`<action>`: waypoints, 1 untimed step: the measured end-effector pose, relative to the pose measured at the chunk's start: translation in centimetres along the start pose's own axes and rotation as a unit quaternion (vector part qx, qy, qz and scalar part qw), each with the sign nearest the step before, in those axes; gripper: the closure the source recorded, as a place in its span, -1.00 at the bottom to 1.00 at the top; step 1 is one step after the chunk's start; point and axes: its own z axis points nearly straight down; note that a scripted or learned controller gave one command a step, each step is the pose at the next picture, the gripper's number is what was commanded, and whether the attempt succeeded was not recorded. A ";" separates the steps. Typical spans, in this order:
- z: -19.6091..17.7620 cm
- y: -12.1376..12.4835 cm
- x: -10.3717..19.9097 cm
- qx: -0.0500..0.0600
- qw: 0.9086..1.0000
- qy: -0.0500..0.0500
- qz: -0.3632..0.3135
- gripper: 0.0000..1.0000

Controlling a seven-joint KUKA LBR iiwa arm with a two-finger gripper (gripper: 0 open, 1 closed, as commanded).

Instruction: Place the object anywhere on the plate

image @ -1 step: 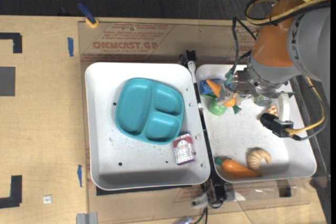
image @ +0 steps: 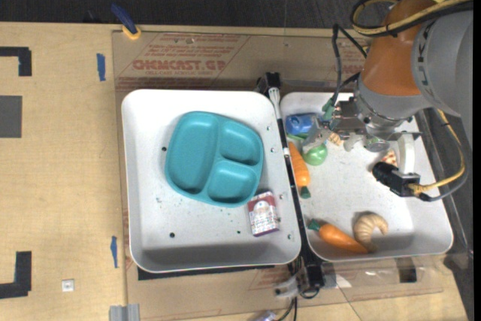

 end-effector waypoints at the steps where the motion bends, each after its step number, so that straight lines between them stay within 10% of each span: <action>1: 0.1 -8.2 3.4 0.002 0.987 0.001 0.160 -1.00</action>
